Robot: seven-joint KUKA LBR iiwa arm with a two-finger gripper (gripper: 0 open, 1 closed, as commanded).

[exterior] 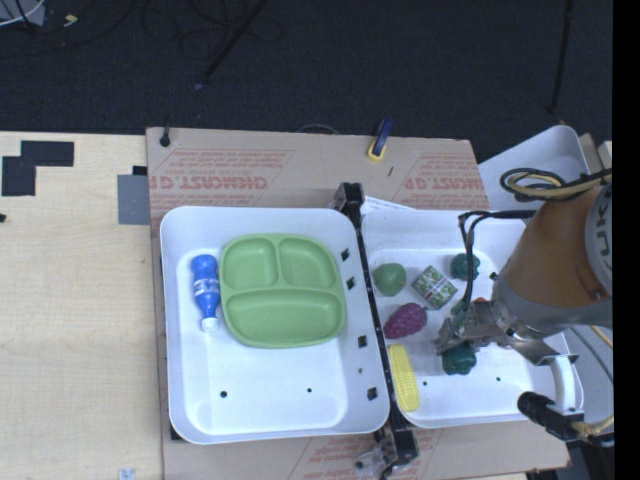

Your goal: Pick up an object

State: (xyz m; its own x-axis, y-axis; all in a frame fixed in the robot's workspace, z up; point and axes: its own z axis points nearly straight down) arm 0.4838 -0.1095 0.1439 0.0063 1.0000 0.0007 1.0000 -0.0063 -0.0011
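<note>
Camera view: teal object (460, 361) under gripper (455, 340).

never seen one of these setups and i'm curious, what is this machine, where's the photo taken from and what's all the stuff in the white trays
It is a robot arm, grey with an orange band, reaching in from the right. One fixed camera looks down at a slant on a bench with two shallow white bins.

The left bin holds a green divided plate and a small blue bottle beside it. The right bin holds a green ball-like object, a patterned cube, a purple bumpy fruit, a yellow corn cob and two dark teal pieces.

The arm's hand sits low over the right bin, just above the lower teal piece. Whether it grips anything cannot be made out.
</note>
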